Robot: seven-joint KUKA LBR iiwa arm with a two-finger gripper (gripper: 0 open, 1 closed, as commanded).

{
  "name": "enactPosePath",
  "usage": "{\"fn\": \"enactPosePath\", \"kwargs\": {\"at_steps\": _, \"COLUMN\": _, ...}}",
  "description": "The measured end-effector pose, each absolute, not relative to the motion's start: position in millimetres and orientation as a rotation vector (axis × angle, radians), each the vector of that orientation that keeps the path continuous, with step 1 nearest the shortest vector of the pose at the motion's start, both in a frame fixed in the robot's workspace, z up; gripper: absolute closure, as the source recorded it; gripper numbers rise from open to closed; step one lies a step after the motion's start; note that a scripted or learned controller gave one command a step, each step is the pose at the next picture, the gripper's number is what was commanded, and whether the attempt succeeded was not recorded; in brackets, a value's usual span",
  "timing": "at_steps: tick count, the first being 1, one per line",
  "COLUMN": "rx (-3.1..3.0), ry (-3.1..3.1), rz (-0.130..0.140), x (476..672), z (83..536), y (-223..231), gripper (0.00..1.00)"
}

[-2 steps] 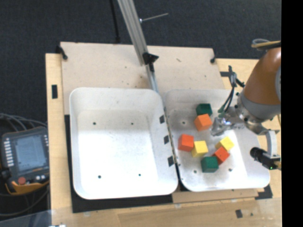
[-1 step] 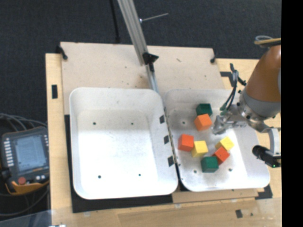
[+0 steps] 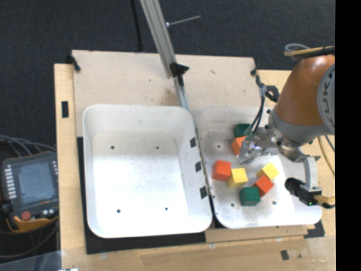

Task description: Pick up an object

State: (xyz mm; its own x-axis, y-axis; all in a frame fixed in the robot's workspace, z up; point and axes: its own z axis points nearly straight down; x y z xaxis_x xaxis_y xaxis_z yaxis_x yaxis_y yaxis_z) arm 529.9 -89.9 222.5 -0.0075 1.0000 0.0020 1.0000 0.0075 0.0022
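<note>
One fixed cam above my counter (image 3: 141,78), looking down at a slant on both bins, mid-distance. I reach in from its right.

Dark carpet floor (image 3: 67,16) all round; pale wooden bench (image 3: 124,78) on it, with a lighter board on top; aluminium strut (image 3: 158,27) rises at a slant from the bench's far side; teach pendant (image 3: 31,188) (grey, cabled) sits left; light even.

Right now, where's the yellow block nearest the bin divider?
In the right bin, the yellow block touches the orange block on its left, above the green block.
</note>
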Motion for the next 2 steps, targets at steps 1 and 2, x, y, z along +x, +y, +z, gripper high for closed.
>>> {"fn": "enactPosePath", "kwargs": {"at_steps": 1, "rx": 2.211, "ry": 2.230, "rz": 0.006, "x": 522.7, "z": 237.2, "y": -37.7, "gripper": 1.00}}
{"fn": "enactPosePath", "kwargs": {"at_steps": 2, "rx": 2.215, "ry": 2.230, "rz": 0.001, "x": 508.7, "z": 232.3, "y": 8.2, "gripper": 1.00}}
